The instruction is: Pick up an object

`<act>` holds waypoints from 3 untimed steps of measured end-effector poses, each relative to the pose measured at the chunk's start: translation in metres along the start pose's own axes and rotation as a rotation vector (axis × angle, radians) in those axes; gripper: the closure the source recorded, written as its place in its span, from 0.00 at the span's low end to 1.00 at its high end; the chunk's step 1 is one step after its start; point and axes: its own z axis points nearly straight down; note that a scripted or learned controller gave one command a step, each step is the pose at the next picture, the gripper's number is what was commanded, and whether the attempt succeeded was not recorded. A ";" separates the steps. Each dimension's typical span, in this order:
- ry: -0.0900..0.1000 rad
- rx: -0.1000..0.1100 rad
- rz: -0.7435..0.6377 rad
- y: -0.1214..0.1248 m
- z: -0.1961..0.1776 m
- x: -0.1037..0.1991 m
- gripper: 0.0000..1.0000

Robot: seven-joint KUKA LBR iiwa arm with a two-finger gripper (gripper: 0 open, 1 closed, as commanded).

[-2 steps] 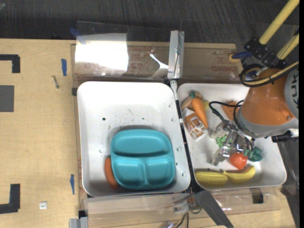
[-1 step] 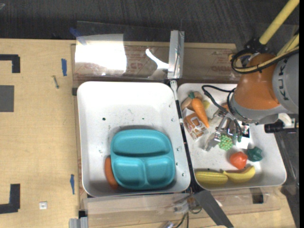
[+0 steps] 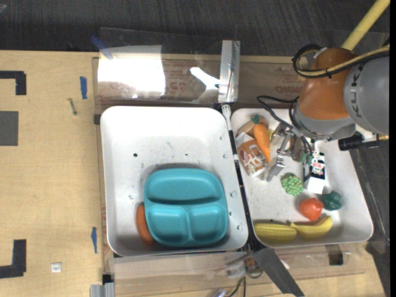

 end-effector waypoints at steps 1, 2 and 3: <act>-0.023 -0.013 0.053 -0.053 0.000 0.053 0.00; -0.027 -0.016 0.134 0.001 -0.001 0.018 0.00; -0.033 -0.018 0.132 0.002 -0.013 0.017 1.00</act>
